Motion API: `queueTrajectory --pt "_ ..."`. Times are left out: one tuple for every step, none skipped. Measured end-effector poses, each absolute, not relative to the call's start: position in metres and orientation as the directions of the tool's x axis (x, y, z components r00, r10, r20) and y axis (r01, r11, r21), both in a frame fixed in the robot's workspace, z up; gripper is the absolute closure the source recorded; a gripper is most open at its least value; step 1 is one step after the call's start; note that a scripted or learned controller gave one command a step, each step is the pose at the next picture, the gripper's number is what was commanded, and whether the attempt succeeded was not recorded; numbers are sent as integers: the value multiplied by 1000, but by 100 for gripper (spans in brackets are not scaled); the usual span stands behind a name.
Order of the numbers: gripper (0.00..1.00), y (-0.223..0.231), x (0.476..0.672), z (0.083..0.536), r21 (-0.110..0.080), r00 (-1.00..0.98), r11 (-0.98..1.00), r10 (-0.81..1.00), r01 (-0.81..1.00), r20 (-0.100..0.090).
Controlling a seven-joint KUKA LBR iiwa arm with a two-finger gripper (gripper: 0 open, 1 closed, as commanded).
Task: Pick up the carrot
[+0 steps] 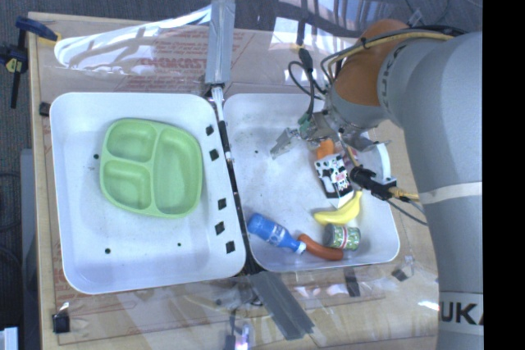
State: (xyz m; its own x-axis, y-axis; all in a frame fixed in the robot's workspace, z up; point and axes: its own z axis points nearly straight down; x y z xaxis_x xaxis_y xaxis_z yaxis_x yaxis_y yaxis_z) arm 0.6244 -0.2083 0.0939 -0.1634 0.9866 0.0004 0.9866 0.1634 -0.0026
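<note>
Gripper [289, 142] hangs low in the right white bin [271, 115], its silver fingers [283, 145] spread, nothing between them. Just beside it, under the wrist, lies the small orange carrot [326, 148], touching a black-and-white patterned block [333, 174]. A good grasp probably needs re-centring over the carrot, then straddling it clear of the block.

divided plate [152, 166] in the left bin [70, 258]; bottle [273, 233], carrot [320, 248], can [344, 238], banana [342, 211] in the right bin [262, 127]
</note>
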Motion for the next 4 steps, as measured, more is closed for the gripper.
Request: queueTrajectory --pt "0 -207 656 94 2 -313 313 950 950 -2" --pt "0 -210 647 194 1 -345 345 939 939 -2" --pt "0 -161 657 137 -2 -397 397 918 918 1" --pt "0 -211 639 190 0 -436 436 900 900 -2"
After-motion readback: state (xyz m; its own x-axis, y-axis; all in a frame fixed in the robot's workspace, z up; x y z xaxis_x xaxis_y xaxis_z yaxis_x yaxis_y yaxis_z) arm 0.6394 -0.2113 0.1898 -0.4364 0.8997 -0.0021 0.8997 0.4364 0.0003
